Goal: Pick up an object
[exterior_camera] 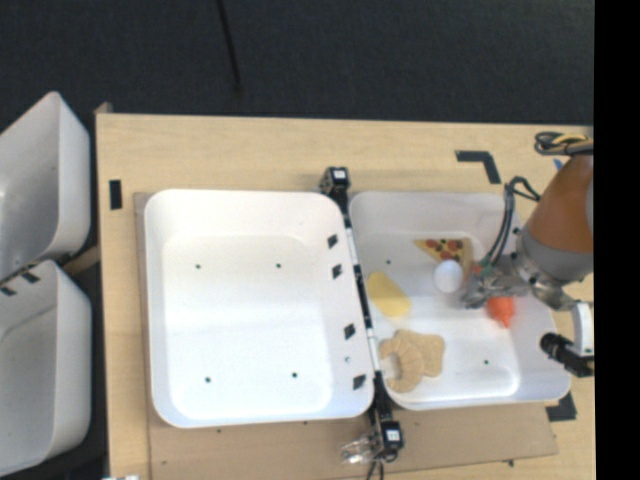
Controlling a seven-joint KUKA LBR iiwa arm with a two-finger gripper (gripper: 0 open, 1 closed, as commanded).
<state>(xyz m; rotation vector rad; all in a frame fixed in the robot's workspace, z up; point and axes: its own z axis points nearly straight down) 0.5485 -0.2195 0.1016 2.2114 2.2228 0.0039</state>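
I see the gripper (478, 290) low near the right bin's (500, 393) right edge, beside a white ball (447, 276); its opening I cannot tell.

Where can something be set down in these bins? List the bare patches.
Free: the left bin, its whole floor. Free: right bin, front right corner beyond the tan piece. Crowded: around the tool, with white ball, orange object, pizza slice, yellow piece.

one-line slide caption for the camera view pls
KUKA arm's pincer low in the right bin beside a white ball, orange piece, pizza slice, yellow item and tan item.
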